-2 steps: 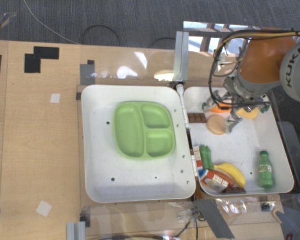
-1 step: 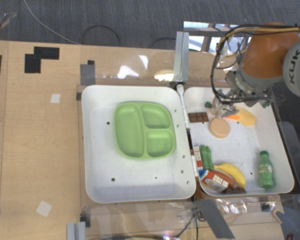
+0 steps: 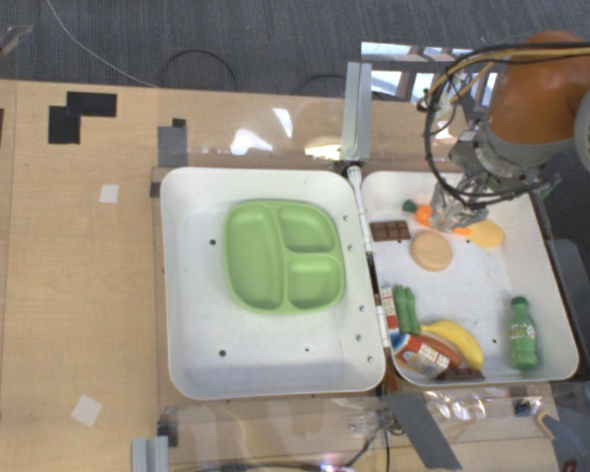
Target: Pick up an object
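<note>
Evidently the two-finger gripper (image 3: 450, 212) is lowered beside the round tan disc (image 3: 433, 252) towards a small orange piece (image 3: 425, 215), its grasp unreadable.

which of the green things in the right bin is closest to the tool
The small green piece at the carrot's tip, just left of the tool. The green bottle and green tube lie far lower.
</note>
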Controlling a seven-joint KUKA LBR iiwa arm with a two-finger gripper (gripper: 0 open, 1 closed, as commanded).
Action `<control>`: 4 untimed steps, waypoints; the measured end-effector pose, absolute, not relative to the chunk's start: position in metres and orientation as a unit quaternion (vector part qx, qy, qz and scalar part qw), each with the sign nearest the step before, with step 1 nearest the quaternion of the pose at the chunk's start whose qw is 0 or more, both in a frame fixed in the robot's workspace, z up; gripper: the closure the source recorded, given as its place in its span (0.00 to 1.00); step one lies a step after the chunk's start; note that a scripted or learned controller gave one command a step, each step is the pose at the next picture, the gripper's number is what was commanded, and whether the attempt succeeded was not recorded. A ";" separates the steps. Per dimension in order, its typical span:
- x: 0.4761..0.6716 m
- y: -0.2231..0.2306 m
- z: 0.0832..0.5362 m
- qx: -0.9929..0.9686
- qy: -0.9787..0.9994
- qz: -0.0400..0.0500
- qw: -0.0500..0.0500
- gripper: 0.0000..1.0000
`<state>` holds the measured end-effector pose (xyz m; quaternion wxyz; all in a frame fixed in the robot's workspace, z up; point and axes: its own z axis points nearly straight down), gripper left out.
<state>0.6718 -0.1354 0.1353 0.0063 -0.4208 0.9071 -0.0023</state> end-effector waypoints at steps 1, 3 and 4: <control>0.672 -0.155 0.136 -0.533 0.846 -0.003 0.006 1.00; 0.676 -0.132 0.098 -0.511 0.859 -0.008 0.010 0.00; 0.676 -0.125 0.098 -0.484 0.875 -0.009 0.011 0.00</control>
